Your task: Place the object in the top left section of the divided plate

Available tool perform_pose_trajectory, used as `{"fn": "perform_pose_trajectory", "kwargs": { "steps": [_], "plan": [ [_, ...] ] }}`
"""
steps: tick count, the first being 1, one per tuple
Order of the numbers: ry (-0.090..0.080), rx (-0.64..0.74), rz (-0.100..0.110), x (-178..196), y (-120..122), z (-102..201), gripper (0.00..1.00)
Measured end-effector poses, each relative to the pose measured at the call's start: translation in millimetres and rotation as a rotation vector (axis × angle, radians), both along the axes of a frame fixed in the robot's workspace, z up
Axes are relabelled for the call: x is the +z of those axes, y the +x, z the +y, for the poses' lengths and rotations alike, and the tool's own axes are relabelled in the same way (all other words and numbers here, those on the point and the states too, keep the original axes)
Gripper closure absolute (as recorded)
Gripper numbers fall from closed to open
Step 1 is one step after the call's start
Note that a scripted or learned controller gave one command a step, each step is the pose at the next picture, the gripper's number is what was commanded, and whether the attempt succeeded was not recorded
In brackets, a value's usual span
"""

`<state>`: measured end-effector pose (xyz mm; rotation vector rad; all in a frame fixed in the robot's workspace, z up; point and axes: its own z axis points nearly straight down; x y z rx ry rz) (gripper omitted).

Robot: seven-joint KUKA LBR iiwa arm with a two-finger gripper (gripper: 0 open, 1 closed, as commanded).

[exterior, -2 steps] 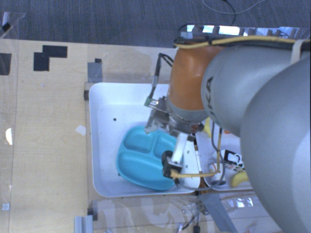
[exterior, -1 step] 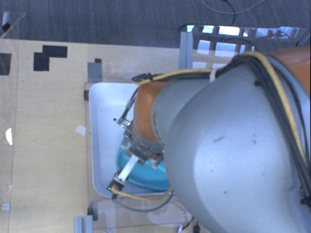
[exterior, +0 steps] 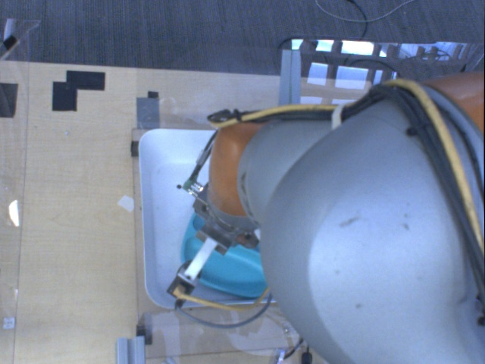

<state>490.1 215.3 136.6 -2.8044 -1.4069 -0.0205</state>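
Arm [exterior: 364,226]: nearest your camera, its grey bulk reaches in from the right.
Counter [exterior: 68,203]: pale wood, carrying the bins.
Bin [exterior: 159,173]: white, on the left; your work area.
Plate [exterior: 235,275]: blue, at the bin's near end, directly under the end effector; its dividers are hidden by the wrist.
End effector [exterior: 216,233]: low over the plate; you cannot tell whether it is spread or closed, or carrying anything.

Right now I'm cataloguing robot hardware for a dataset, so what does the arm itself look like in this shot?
The arm has a bulky, rounded grey shell with a few small dark scuffs. An orange band rings it above the wrist. A yellow cable runs along its upper side, bundled further back with black cables.
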Motion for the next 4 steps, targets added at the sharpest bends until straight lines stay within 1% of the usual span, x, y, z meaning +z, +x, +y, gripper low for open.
{"fn": "perform_pose_trajectory", "kwargs": {
  "steps": [1, 2, 3, 4],
  "plan": [
    [-0.009, 0.257, 0.006, 83.9, -3.1, 20.1, 1.0],
    [-0.009, 0.293, 0.008, -33.1, -3.4, 16.5, 1.0],
    [-0.005, -0.312, 0.007, 74.7, -2.7, 20.1, 1.0],
    [0.003, -0.591, 0.008, -38.7, -1.2, 20.7, 1.0]
  ]
}}
